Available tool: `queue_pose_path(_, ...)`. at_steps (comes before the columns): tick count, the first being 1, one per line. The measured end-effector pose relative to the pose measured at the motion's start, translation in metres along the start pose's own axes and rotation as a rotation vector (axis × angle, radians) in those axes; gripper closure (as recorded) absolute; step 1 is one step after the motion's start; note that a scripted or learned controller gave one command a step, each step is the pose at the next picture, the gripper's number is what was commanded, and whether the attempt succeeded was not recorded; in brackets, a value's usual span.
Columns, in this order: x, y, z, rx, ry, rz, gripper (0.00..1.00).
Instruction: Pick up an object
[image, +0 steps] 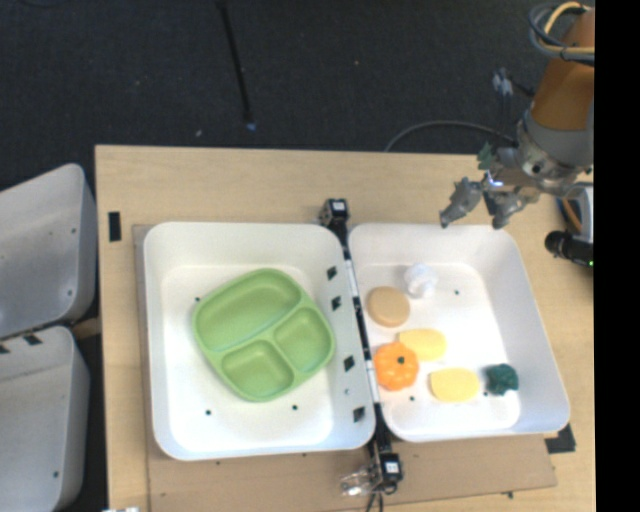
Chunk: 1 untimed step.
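Objects for picking lie in the right bin (520, 262), below and left of the end effector (481, 204): tan disc (388, 306), small white piece (419, 281) just beside it, pale yellow piece (423, 344), orange pumpkin-shaped item (396, 367) nearest the bins' shared edge, second yellow piece (454, 384), dark green item (501, 377) touching it on the far side. End effector poised over the right bin's upper rim, well apart from every object; fingers spread open, nothing between them. Farther left, left bin (160, 262) with a green compartment tray (263, 333). Both bins on the tan surface (230, 180)
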<state>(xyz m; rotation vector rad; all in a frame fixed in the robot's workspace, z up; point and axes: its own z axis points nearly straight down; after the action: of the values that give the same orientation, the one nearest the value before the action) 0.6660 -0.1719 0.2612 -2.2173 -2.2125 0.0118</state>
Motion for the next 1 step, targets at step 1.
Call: queue_pose_path(1,0.0006,0.0018,-0.0089,-0.013,-0.002,-0.002,0.0)
